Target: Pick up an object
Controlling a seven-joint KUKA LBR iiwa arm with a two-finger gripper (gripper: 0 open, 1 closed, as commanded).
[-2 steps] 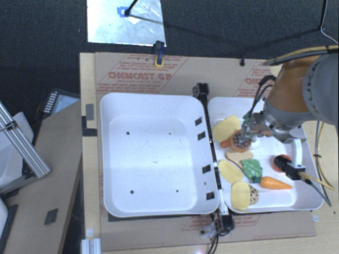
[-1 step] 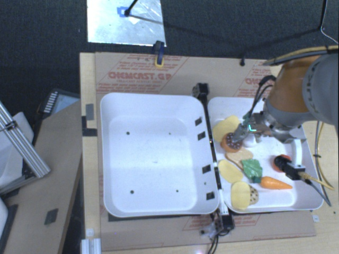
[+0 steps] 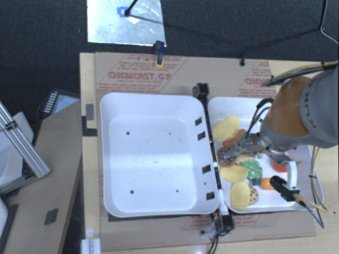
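Camera view: arm w/ orange band is reaching in from the right over the right bin (image 3: 220, 106). Gripper (image 3: 229, 153) is sitting low among yellow pieces (image 3: 226, 127), a green piece (image 3: 253, 168) & orange bits (image 3: 267, 183), centre-right of frame; can't tell its state. No single target w/ a clear long axis. Left bin (image 3: 153, 152) is lying beside it. Board (image 3: 139, 74) at upper centre is reading "CHEMCAST GP".
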